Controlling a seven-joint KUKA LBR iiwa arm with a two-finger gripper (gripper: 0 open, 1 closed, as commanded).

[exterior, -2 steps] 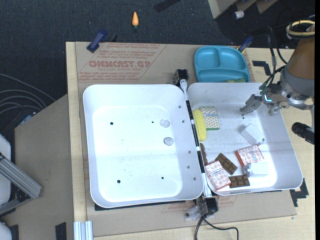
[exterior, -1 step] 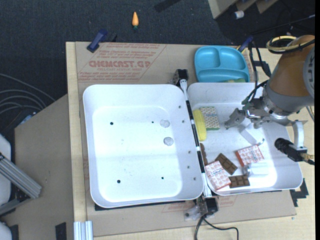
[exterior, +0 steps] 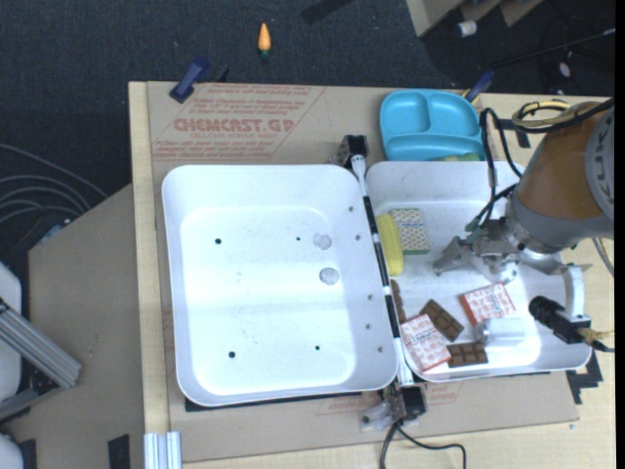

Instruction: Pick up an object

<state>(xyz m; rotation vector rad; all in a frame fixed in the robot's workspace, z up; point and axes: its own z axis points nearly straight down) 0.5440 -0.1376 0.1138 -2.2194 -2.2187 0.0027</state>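
Observation:
My gripper (exterior: 476, 257) hangs low over the middle of the right bin (exterior: 439, 179), with the orange-banded arm (exterior: 562, 179) coming in from the right. A yellow bar-shaped object (exterior: 391, 244) lies along the bin's left wall, next to a patterned card (exterior: 410, 230). Just in front of the gripper lies a red-and-white packet (exterior: 487, 304). Another red-and-white packet (exterior: 421, 340) sits at the front left. Two brown chocolate-like bars (exterior: 441, 319) (exterior: 467, 354) lie between them. A small white item (exterior: 508, 333) rests near the front right. I see nothing held by the gripper.
The left bin (exterior: 178, 195) stands beside the right one, with a black divider strip (exterior: 376, 252) between them. A blue divided tray (exterior: 431, 125) sits behind the right bin. A blue clip (exterior: 188, 81) lies at the bench's far left corner.

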